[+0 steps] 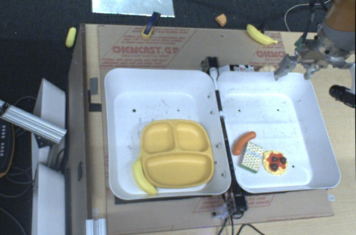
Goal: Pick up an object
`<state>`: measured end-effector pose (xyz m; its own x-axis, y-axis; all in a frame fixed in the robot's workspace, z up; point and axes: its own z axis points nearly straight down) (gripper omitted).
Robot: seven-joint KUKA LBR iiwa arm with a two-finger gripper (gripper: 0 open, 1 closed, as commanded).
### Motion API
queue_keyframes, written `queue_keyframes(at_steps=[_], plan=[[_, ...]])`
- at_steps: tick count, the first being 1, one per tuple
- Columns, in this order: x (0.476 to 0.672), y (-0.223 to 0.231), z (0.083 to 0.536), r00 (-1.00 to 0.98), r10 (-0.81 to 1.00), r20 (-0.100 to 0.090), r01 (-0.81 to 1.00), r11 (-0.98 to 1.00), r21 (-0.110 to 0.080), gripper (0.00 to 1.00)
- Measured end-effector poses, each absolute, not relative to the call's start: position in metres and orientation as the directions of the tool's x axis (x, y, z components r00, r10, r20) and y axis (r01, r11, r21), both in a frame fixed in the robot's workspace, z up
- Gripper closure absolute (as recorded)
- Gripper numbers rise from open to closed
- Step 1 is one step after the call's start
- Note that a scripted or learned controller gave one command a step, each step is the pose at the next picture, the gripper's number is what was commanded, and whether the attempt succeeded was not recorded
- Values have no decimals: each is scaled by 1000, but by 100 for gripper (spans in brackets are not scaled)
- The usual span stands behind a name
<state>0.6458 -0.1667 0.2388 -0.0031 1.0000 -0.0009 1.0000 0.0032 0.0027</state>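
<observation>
My pincer (295, 68) hung over the far right corner of the right bin (320, 117), just above its back rim, with my grey arm (339, 23) and its orange band reaching in from the right. The two fingers were spread apart, one tip toward the bin's back edge and the other nearer the right wall, and nothing lay between them.

The things I might pick lay well apart from my pincer, down at the near end of that same bin. An orange-red sausage (243, 142) sat tilted near the bin's left wall. Just beside it, toward the near rim, lay a small checkered block (252, 157), and touching or nearly touching that was a small round pizza piece (275, 162) with red topping.

In the left bin (125, 95) a yellow divided plate (177, 152) rested against the near side, with a yellow banana (142, 177) tucked along its left near edge. Another banana (260, 35) lay on the bench beyond the bins, to the left of my pincer.
</observation>
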Motion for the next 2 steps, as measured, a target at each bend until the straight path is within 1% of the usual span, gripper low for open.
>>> queue_keyframes(at_steps=[1, 2], plan=[[590, -207, 139, -1, 1000, -1, 1000, 1, -1, 0], [528, -207, 210, -1, 1000, -1, 1000, 1, 3, 0]])
